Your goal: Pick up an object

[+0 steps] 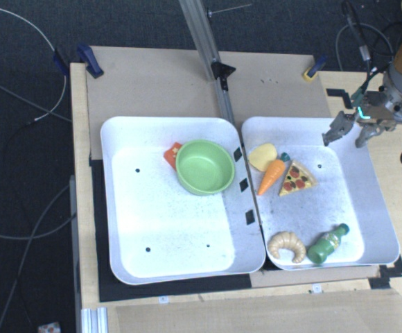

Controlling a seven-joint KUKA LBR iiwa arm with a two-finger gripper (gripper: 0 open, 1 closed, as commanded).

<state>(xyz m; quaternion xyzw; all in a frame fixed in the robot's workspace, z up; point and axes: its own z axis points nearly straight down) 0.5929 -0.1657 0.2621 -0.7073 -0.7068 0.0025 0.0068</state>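
Note:
My gripper (350, 134) hangs open over the far right part of the right bin (357, 193), its two dark fingers spread with nothing between them. Below and left of it in that bin lie a pizza slice (296, 179), an orange carrot (272, 175) and a pale yellow piece (262, 156). At the bin's near edge rest a croissant (288, 245) and a green bottle (326, 243). The left bin (152, 234) holds a green bowl (204, 166) with a red object (172, 155) half hidden behind it.
A metal pole (202, 37) slants up from the far edge between the two bins. Blue and yellow clamps (90, 61) sit at the bench's far corners. Black cables trail over the dark floor at the left.

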